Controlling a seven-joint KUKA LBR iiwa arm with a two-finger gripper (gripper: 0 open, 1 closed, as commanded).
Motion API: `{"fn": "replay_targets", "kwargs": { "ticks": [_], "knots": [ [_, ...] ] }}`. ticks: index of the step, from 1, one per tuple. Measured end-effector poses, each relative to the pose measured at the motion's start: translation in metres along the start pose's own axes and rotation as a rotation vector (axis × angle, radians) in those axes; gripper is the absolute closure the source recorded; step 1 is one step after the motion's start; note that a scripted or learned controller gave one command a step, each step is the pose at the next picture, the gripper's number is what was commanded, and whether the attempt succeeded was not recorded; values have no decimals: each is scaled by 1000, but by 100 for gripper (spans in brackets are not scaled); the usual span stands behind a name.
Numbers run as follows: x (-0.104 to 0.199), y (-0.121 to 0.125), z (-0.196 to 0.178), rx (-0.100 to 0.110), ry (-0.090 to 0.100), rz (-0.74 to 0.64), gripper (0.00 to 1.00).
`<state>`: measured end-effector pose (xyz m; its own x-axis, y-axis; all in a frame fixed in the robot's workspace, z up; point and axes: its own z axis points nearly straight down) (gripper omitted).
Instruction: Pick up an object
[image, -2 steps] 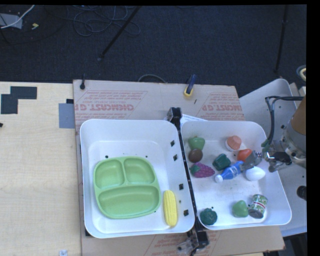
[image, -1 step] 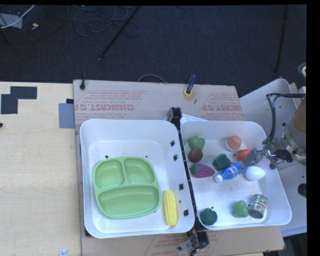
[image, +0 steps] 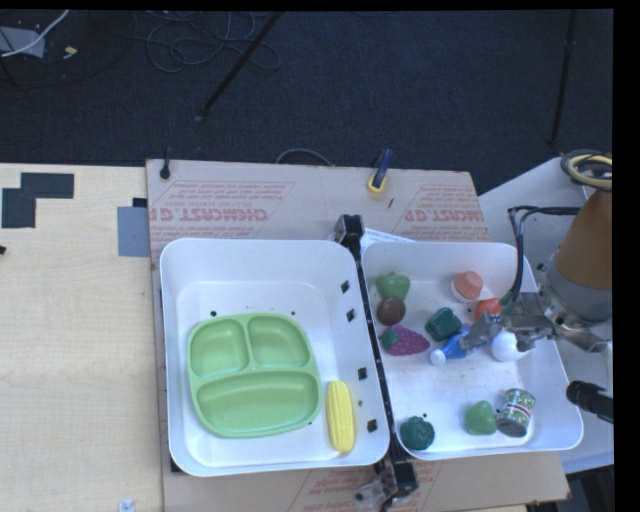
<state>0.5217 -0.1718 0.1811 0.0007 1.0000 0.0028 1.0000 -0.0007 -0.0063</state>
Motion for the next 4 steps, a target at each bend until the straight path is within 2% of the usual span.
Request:
{"fn": "replay_targets", "kwargs": {
  "ticks": [1,2,3,4],
  "knots": [
    [9,4,56,2,1,1,0],
    [12,4,96,-1,-1,-2,0],
    [10,4,84,-2,0,3,100],
    [7,4,20,-9,-3,-1,100]
  ]
}}
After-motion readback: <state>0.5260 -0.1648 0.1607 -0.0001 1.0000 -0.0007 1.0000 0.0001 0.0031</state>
